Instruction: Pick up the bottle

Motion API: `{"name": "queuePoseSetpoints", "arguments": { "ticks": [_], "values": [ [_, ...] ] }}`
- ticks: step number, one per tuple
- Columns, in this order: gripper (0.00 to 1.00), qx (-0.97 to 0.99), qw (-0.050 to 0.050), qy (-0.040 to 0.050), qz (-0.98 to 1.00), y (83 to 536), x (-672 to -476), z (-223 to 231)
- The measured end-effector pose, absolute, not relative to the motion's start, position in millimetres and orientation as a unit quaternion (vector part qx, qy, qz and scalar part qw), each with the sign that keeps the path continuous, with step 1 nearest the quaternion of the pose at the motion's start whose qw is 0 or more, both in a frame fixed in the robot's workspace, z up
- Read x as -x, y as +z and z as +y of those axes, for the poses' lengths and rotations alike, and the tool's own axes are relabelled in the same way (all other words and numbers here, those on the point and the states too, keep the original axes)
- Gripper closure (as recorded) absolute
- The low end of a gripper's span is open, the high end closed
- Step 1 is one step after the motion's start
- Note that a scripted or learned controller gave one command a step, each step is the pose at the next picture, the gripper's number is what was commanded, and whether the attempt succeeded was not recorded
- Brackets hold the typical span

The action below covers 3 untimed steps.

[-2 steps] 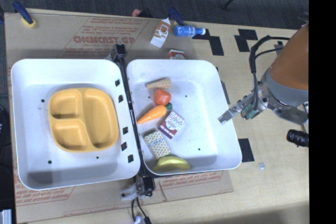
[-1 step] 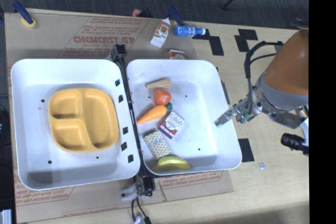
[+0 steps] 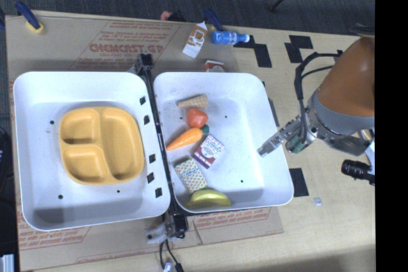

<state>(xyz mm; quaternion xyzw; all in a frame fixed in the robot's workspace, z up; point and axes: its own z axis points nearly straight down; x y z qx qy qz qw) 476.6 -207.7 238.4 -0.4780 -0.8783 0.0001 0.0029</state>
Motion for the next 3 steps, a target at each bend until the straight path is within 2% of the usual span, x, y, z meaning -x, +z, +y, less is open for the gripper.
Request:
{"name": "queuePoseSetpoints", "arguments": {
  "ticks": [1,3],
  "values": [
    [1.0,0.476,0.003,0.0006,-0.879,248.8,-477.2,-207.9],
    [1.0,0.556,0.004,0.0004,-0.831,228.1,-475.9,-210.4]
  ]
}}
